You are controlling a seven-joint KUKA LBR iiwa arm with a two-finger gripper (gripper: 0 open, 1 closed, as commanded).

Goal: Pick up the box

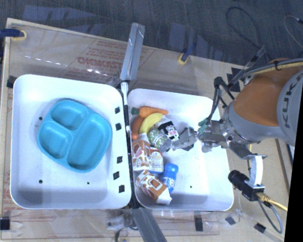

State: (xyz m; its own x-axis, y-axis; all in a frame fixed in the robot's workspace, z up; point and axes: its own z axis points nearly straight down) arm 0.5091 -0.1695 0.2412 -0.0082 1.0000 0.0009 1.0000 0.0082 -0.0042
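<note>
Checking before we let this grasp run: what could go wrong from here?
1. The orange-and-white cartons lie packed against the green can, blue bottle and yellow banana, so the fingers may catch a neighbour.
2. Both cartons sit near the right white bin's left wall, leaving little room.
3. The gripper sits nearer the black-and-white toy, so it might take that.

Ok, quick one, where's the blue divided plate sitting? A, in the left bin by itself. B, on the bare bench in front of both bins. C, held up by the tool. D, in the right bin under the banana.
A: the blue divided plate lies flat in the left bin, alone there, while the banana and cartons crowd the right bin.
</note>
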